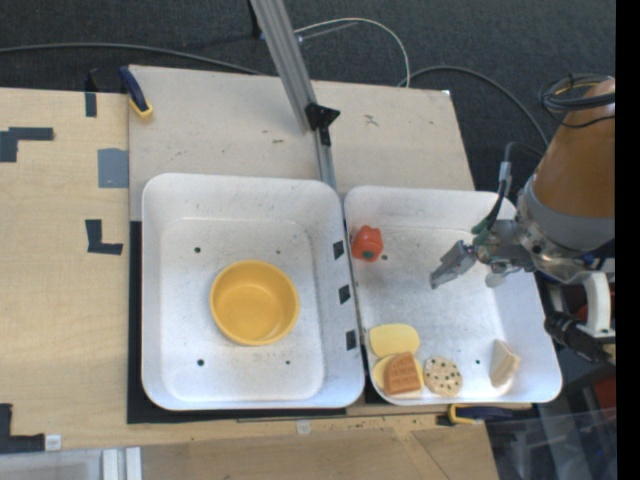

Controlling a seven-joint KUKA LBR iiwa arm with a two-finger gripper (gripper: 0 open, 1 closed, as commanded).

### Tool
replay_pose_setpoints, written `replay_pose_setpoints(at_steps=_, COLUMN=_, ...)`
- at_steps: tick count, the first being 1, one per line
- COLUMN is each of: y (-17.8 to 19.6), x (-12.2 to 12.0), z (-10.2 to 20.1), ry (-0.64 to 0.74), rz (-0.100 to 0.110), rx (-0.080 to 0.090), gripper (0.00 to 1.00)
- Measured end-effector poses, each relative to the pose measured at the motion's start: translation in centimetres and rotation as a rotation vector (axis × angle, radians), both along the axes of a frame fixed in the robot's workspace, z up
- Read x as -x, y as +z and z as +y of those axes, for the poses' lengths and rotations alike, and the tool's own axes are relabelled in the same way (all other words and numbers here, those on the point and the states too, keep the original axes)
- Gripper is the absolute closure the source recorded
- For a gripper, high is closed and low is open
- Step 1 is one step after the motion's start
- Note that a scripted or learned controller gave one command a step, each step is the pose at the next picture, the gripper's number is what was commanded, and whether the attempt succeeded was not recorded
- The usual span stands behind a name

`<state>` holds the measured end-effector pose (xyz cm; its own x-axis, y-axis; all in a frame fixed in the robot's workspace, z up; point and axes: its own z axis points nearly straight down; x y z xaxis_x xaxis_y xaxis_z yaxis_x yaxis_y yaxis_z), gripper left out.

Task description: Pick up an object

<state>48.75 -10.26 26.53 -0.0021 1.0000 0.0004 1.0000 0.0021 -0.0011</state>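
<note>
My gripper (473, 270) hangs over the middle right of the right bin (420, 208), open, with nothing between its fingers. A small red toy with an orange top (367, 243) lies at that bin's left wall, well left of the gripper. Along the bin's front edge lie a yellow slab (394, 339), a toast-coloured piece (402, 373), a speckled cookie (441, 375) and a pale wedge (503, 363). A yellow bowl (254, 301) sits upright in the left bin (170, 208).
A slanted metal pole (290, 53) runs down from the top to the seam between the bins. Black cables (400, 58) cross the dark floor behind the bench. A blue and yellow clamp (135, 90) sits at the board's back left corner.
</note>
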Motion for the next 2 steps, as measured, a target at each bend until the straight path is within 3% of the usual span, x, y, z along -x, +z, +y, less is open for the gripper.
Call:
replay_pose_setpoints(at_steps=1, y=0.0, x=0.0, z=0.0, ry=0.000, rz=0.000, rx=0.000, gripper=0.00)
replay_pose_setpoints(at_steps=2, y=-6.2, x=0.0, z=-0.6, ry=-0.002, rz=0.008, rx=0.000, gripper=0.00)
